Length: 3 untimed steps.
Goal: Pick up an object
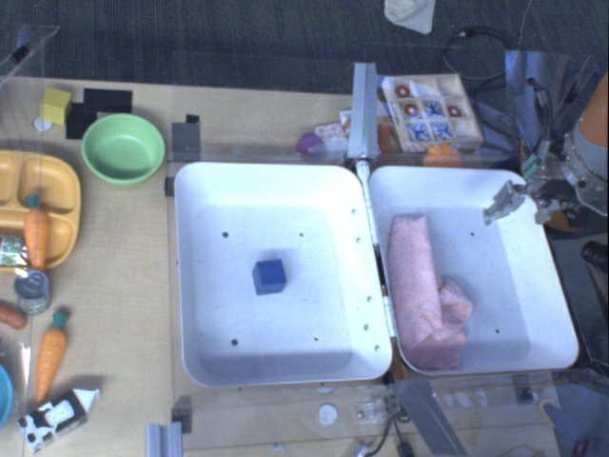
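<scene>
One end effector (502,204), finger state unclear, is hovering above the right bin (533,265), a pink towel (423,293) lying below-left of it.

My bench (124,350) is pale wood and carries two shallow white bins side by side, the left bin (205,350) and the right bin (533,274). Left of them sit a green bowl (123,148), a yellow divided tray (57,188), two toy carrots, one at (49,350), and a small can (32,291). A game box (430,112) lies behind the bins.
</scene>
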Available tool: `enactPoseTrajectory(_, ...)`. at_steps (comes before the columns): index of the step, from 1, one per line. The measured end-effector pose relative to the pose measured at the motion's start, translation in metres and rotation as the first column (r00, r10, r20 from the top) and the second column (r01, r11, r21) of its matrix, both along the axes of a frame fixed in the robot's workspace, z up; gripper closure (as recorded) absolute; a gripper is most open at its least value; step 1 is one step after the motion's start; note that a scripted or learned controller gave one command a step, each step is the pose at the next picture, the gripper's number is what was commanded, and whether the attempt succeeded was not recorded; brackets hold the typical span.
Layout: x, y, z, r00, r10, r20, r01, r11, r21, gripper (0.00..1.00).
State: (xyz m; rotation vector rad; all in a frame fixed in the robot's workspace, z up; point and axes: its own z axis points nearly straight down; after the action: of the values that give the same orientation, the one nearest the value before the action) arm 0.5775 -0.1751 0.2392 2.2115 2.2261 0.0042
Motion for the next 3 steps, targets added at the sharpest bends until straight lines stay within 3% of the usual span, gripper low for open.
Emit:
enactPoseTrajectory(1, -0.005, 0.036, -0.099, 0.998, 0.062, -0.002, -0.062, 0.998, 0.0, 0.0)
enactPoseTrajectory(2, -0.03, 0.051, -0.147, 0.969, 0.247, 0.014, -0.247, 0.969, -0.007, 0.0)
enactPoseTrajectory(3, 0.045, 0.087, -0.147, 0.96, 0.279, 0.014, -0.278, 0.96, -0.007, 0.0)
